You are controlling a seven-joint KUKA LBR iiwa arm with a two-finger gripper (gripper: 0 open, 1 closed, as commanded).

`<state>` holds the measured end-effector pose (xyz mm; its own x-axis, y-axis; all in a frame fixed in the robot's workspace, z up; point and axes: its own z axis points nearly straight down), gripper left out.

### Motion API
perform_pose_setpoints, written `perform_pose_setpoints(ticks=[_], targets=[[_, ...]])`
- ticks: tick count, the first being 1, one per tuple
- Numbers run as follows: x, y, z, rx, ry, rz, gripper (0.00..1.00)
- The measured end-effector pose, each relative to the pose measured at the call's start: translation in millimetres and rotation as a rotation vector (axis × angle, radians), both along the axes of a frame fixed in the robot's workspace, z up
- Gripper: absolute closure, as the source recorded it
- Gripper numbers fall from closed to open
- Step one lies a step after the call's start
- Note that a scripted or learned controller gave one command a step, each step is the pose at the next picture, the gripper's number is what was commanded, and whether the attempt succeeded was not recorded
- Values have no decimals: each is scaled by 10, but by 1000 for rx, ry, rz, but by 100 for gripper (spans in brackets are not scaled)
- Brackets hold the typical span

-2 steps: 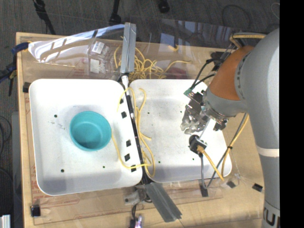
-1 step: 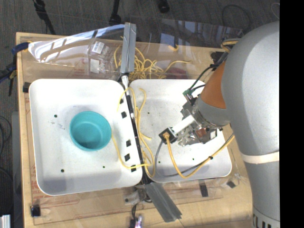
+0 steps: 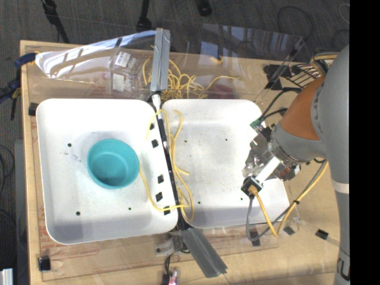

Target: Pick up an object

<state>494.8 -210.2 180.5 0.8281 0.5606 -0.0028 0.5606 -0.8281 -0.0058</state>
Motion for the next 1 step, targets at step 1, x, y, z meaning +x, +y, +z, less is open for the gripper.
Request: perform_pose_setpoints(ticks=[1], targets=[[81, 511, -610, 2, 5, -385, 0]])
